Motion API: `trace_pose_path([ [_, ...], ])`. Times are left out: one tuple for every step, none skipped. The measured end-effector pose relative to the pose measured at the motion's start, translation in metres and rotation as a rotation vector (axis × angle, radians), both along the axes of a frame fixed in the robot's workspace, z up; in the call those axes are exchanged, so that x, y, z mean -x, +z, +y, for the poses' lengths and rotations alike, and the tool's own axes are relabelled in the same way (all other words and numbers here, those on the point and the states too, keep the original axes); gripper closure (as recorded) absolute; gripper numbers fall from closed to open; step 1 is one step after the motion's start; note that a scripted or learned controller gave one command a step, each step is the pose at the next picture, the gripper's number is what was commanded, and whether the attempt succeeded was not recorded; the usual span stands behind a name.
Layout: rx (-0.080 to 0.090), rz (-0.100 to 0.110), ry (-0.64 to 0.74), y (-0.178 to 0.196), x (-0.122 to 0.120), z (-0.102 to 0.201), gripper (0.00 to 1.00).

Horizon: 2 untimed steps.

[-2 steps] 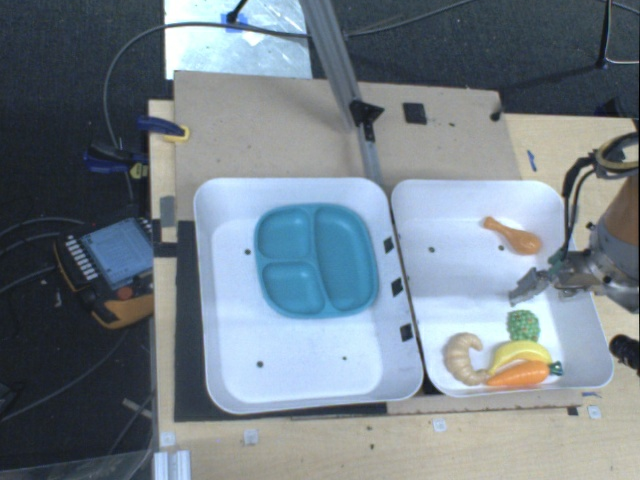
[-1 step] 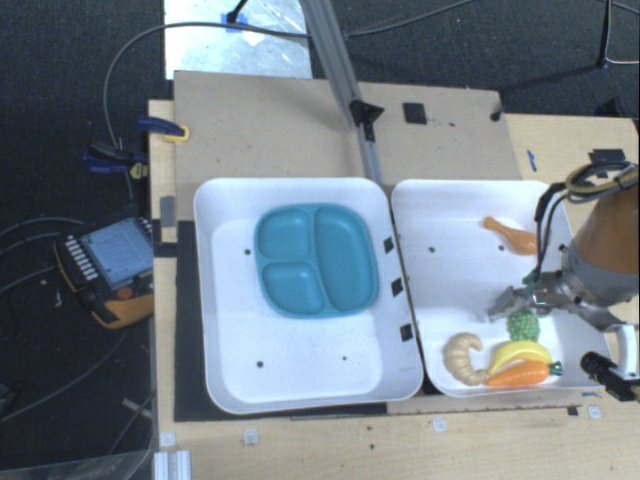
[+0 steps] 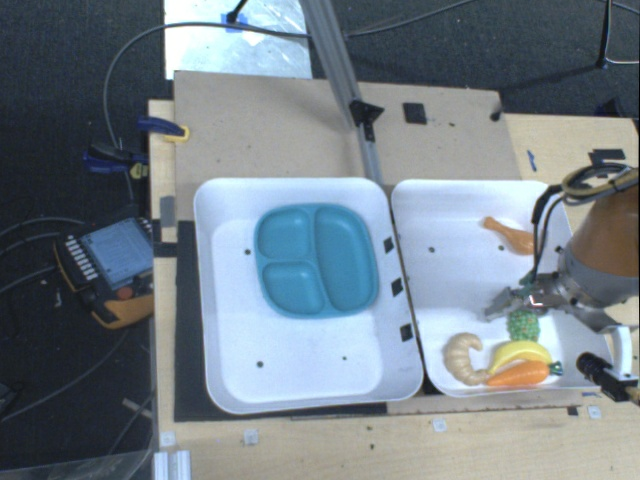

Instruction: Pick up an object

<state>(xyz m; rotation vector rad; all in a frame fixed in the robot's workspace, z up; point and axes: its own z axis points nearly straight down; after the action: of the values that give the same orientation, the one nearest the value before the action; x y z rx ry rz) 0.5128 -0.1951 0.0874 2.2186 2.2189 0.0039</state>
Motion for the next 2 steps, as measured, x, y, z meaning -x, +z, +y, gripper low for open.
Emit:
trace_pose_path([
  [0.004,-0.009,0.000,0.012,-0.003,-0.001,1.00],
  [0.001,-0.002,0.005,0.058,-0.011,-0.004,1.00],
])
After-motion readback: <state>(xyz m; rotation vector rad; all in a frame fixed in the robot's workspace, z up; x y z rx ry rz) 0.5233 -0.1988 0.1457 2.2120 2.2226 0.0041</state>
